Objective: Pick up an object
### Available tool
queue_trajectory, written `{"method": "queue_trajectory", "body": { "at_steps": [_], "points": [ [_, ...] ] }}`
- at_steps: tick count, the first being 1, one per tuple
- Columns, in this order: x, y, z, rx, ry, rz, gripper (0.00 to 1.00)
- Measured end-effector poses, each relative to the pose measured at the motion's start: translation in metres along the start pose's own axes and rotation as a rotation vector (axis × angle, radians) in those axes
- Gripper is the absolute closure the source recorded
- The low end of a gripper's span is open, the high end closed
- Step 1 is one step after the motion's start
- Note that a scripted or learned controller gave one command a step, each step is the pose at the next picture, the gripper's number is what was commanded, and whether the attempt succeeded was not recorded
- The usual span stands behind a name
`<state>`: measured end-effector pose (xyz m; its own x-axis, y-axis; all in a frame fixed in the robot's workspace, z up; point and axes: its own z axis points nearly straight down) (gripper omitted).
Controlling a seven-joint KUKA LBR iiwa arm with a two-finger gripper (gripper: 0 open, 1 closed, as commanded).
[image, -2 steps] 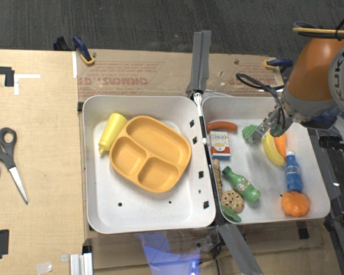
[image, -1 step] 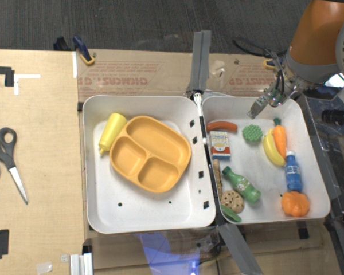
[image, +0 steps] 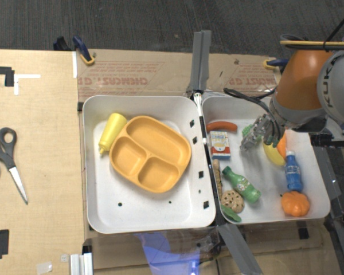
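the grey two-finger gripper [image: 257,135] is hanging low in the right white plastic bin [image: 316,160], and i cannot tell how it is set. a yellow plastic banana [image: 272,154] is lying just beside it toward the arm, with a small green toy piece [image: 248,130] touching its far side.

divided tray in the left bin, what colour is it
Orange-yellow all over, no pattern. The divided tray shows plainly in the camera view, lying in the left bin.
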<state>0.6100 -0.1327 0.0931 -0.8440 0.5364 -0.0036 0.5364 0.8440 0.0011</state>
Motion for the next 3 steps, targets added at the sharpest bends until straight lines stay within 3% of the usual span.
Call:
{"method": "queue_trajectory", "body": {
  "at_steps": [1,2,3],
  "points": [
    [0.000,0.000,0.000,0.000,0.000,0.000,0.00],
    [-0.013,-0.055,-0.001,0.000,-0.002,-0.174,0.00],
    [-0.054,-0.070,-0.001,-0.001,-0.004,-0.148,0.00]
  ]
}}
